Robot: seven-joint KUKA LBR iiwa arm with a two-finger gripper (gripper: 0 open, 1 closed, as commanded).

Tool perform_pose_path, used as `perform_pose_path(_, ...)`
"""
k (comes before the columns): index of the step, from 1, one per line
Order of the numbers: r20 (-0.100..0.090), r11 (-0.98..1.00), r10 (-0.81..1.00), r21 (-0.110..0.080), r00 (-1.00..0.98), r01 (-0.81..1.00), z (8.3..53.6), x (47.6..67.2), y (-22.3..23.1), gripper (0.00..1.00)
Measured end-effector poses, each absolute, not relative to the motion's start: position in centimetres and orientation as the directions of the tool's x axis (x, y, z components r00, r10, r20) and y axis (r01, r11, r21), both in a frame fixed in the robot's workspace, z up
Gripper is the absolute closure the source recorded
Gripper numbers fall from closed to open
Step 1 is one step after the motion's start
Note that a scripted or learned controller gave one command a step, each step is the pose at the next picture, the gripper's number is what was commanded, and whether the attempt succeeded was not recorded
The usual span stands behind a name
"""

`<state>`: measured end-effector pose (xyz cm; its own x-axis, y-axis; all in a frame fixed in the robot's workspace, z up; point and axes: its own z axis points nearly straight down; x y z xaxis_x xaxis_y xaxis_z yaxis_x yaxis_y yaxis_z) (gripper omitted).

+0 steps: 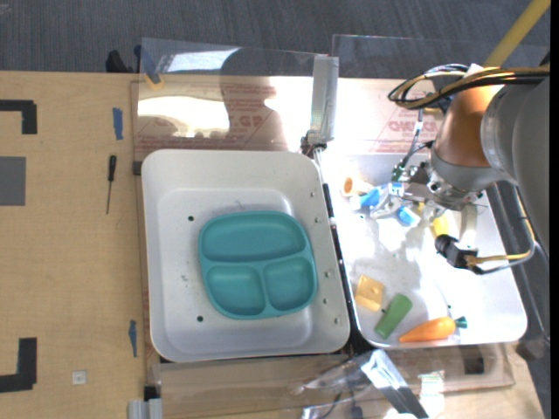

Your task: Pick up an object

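The right bin (489, 299) holds several small objects. A yellow block (369, 292), a green pickle-shaped piece (393, 315) and an orange carrot (428, 328) lie near its front edge. Blue pieces (372, 201) and a small orange piece (348, 184) lie toward its back left. The grey arm with its orange band (463, 129) reaches in from the right. My gripper (417, 201) hangs low over the back of the right bin, right next to the blue pieces and a yellow piece (441, 226). The wrist hides what lies directly beneath it.
The left bin (166, 260) holds a teal divided plate (258, 263). A clear wall (323, 103) stands at the back between the bins. Cables (428, 85) loop above the wrist. Brown board (61, 234) covers the bench to the left.
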<state>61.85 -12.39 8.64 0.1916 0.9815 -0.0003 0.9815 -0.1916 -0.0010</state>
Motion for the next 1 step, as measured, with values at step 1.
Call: perform_pose_path(1,0.001,-0.191,0.982,0.006,0.191,0.982,9.93,62.04,-12.38,1.00)
